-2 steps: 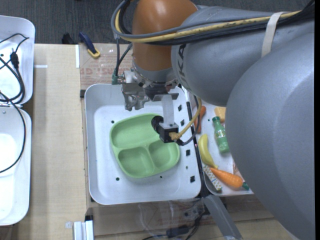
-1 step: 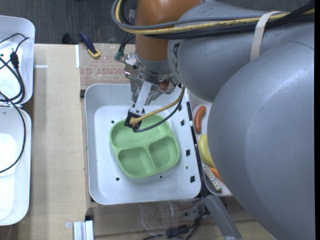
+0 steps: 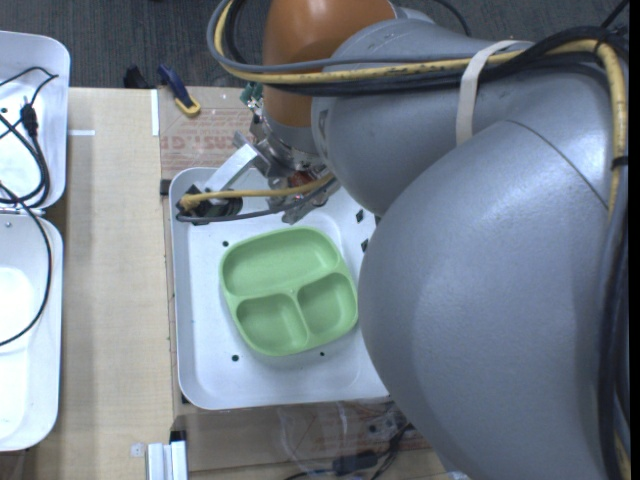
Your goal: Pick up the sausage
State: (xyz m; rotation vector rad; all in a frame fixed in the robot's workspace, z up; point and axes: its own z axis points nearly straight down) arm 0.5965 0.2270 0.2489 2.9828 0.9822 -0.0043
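My gripper (image 3: 285, 176) hangs low over the far end of the white bin (image 3: 200, 368), just beyond the rim of a green three-compartment plate (image 3: 290, 290). The orange wrist band and the grey arm cover the bin's right side and most of the gripper. A small reddish-brown patch (image 3: 300, 178) sits among the gripper's parts; I cannot tell what it is. A yellow cable (image 3: 240, 196) runs from the gripper leftward to a black end near the bin's far left corner.
White trays (image 3: 30, 368) with black cables (image 3: 25, 158) lie at the left on the wooden bench (image 3: 110, 268). A blue and yellow tool (image 3: 178, 90) rests at the bench's far edge. The plate fills the middle of the bin.
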